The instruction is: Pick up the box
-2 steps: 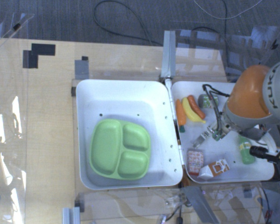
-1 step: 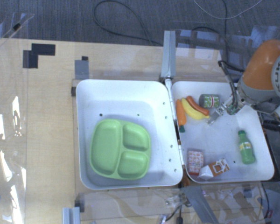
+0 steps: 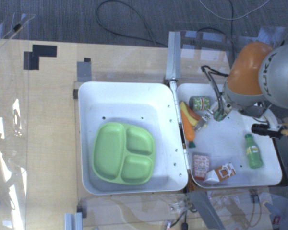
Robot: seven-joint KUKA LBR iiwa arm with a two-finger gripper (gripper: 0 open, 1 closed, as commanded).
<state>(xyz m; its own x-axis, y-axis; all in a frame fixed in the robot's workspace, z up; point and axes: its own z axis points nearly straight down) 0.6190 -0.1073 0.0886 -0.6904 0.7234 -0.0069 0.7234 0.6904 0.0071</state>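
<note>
The box, a small flat carton that looks light, stiff and easily crushed, lies just below the tool near the right bin's front wall, best pinched across its short edges; the tool's opening I cannot tell.

Green divided plate in left bin; can, banana, carrot, green bottle in right bin
</note>
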